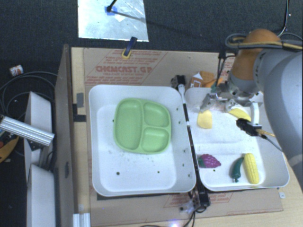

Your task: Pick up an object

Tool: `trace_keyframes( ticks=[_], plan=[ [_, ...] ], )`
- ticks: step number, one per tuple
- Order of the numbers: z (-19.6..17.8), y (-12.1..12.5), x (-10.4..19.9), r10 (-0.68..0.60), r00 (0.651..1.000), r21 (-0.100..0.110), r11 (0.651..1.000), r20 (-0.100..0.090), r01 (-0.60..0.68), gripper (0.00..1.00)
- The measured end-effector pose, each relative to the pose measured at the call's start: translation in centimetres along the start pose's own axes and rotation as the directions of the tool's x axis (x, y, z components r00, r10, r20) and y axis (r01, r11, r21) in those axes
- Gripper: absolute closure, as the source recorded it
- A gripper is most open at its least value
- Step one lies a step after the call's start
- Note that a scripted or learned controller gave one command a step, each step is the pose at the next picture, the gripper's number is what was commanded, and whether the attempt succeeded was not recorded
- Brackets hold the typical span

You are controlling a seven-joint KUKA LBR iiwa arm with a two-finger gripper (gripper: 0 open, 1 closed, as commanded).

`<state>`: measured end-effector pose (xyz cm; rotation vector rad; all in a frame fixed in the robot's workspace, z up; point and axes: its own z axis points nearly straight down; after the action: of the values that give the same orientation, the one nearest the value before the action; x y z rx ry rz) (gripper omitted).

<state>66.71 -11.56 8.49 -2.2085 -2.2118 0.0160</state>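
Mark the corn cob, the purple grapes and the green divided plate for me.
corn cob [251, 168], camera view, middle of the yellow cob.
purple grapes [209, 161], camera view, centre of the bunch.
green divided plate [129, 124], camera view, floor of its large compartment.

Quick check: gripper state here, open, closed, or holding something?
Gripper: cannot be told; it sits low in the right bin, just above the yellow piece.
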Motion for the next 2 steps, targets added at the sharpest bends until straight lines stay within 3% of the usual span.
trace_keyframes(
  ticks=[1, 2],
  plan=[
    [0.1, -1.2, 1.0, 0.0, 1.0, -0.019, 1.0, 0.005, 0.001, 0.0],
    [-13.5, -0.2, -3.6, 0.003, 1.0, -0.036, 0.999, 0.01, -0.002, 0.0]
  ],
)
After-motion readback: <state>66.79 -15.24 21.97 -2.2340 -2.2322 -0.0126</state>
